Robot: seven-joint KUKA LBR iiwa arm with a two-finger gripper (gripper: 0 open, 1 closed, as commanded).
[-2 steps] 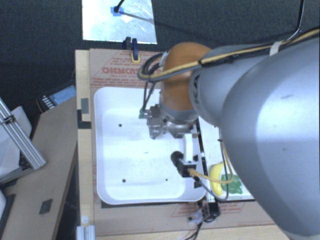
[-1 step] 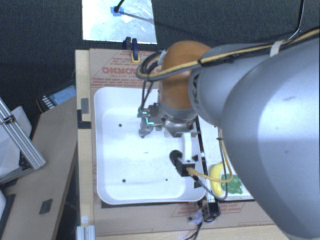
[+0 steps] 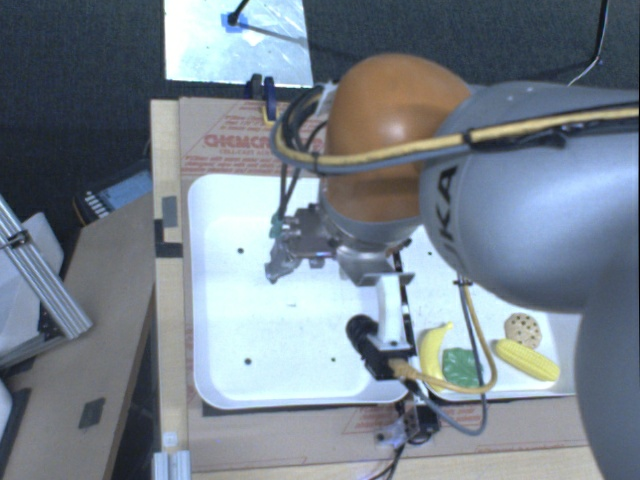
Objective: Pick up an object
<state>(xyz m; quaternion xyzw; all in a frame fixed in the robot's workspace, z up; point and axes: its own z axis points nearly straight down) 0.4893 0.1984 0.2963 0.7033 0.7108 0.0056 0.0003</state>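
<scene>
My gripper hangs low over the middle of the left white bin, below the orange band of the arm. No object shows under it or in it. In the right bin, near its front edge, lie a yellow banana, a green block, a round speckled cookie and a yellow corn cob. The arm's grey body covers most of the right bin.
A brown cardboard sheet lies under the bins at the back. A shiny silver sheet rests beyond it. Metal rails stand at the far left, beside a wooden board.
</scene>
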